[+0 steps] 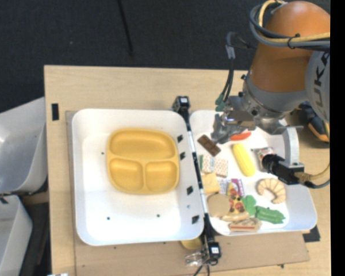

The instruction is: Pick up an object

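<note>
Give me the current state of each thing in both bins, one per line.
Tool: low over right bin's top-left corner.
Yellow divided plate: flat in left bin, nothing on it.
Brown block: lying beside the tool.
Corn cob: lying flat, free.
Croissant: lying flat, free.
Green toy: lying near the front edge.

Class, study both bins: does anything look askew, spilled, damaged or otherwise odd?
Nothing looks spilled or broken. The right bin is crowded: croissant, corn cob and green toy lie jumbled close together, while the yellow divided tray sits squarely in the left bin.
</note>
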